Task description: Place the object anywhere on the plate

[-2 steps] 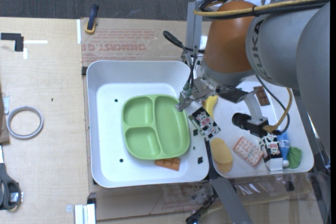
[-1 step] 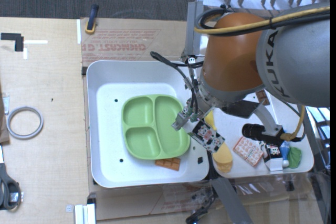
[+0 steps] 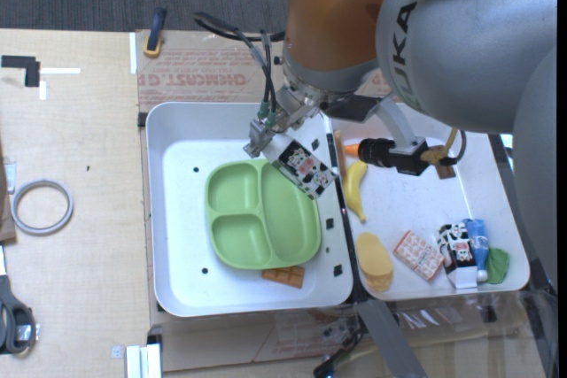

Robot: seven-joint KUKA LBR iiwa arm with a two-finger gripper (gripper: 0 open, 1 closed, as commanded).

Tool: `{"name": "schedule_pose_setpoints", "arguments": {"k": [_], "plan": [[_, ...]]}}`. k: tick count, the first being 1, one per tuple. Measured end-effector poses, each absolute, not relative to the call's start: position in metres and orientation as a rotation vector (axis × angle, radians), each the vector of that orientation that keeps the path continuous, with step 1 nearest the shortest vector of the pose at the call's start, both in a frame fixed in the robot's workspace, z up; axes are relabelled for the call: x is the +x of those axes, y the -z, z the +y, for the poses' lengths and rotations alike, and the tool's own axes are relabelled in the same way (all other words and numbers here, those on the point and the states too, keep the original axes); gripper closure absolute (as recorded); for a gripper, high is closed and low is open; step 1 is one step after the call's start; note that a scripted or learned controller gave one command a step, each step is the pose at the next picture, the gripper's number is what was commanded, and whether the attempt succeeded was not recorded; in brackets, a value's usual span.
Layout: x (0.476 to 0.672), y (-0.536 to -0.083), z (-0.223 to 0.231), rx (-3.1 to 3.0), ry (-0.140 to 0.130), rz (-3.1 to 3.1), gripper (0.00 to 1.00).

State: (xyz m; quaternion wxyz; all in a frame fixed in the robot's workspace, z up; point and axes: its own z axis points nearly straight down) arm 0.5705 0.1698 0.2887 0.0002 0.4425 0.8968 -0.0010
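Observation:
A green divided plate (image 3: pixel 261 217) lies in the left white bin (image 3: pixel 173 190). My gripper (image 3: pixel 268 135) hangs over the plate's far right corner. A small black-and-white cow-patterned carton (image 3: pixel 306 168) sits tilted between its fingers, just above the plate's upper right rim. The grey arm with its orange band reaches in from the upper right and covers the back of the right bin.
An orange waffle piece (image 3: pixel 284 276) lies against the plate's near edge. The right bin (image 3: pixel 509 217) holds a banana (image 3: pixel 355 188), a tan round stack (image 3: pixel 375 261), a pink cracker pack (image 3: pixel 417 255), a second cow carton (image 3: pixel 456 245), a blue bottle (image 3: pixel 477 240). A tape ring (image 3: pixel 39 206) lies on the left bench.

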Motion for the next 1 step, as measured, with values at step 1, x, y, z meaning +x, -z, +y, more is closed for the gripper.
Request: {"name": "schedule_pose_setpoints", "arguments": {"k": [1], "plan": [[0.5705, -0.2887, 0.1697, 1.390, 0.003, 2.817, 0.00]]}}
